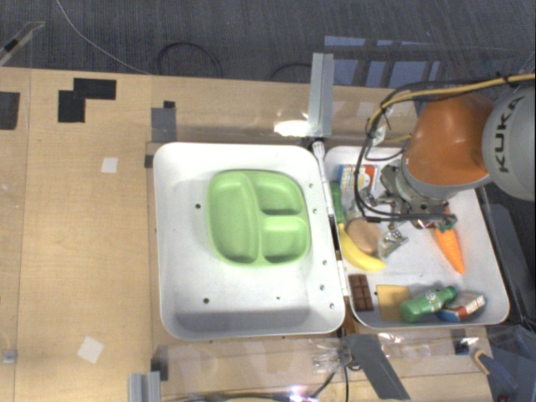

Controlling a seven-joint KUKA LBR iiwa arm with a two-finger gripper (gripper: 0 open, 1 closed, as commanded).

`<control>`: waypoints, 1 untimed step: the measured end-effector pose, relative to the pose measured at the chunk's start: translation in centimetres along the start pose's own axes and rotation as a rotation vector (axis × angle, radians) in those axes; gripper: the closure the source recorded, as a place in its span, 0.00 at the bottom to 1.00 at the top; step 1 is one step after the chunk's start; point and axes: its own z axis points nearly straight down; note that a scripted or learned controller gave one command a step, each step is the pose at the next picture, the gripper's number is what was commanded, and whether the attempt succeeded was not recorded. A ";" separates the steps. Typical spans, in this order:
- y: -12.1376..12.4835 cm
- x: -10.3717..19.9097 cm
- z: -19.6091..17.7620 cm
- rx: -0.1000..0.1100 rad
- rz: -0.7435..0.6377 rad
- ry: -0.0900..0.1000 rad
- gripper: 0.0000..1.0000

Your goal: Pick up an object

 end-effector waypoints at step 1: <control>0.8 1.6 -0.1 0.000 0.013 -0.001 0.00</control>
